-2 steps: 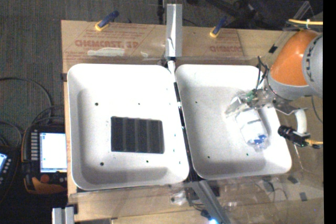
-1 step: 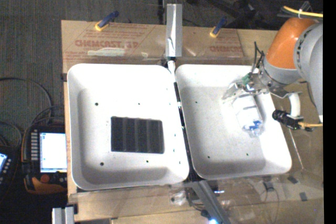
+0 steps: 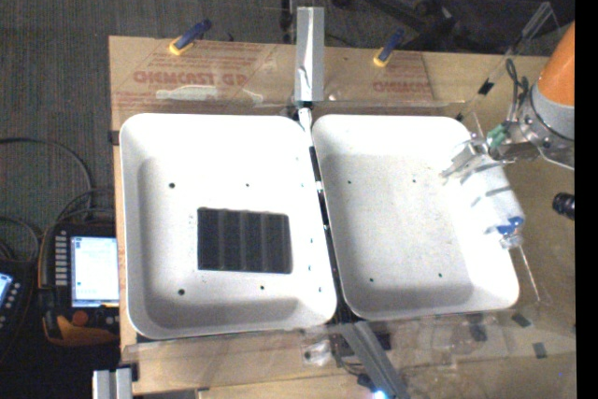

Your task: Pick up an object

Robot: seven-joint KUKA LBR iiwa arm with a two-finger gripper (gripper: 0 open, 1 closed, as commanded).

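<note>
The gripper (image 3: 464,162) hangs over the far right edge of the right bin (image 3: 411,285), its thin fingers apparently slightly spread with nothing between them, though they are small and pale against the white. The only clear candidate, a dark ribbed object (image 3: 245,240), lies flat in the left bin (image 3: 149,294), well apart. The pick is at the approach stage; next the arm must cross left and descend. Most of the arm is cut off at right.
</note>
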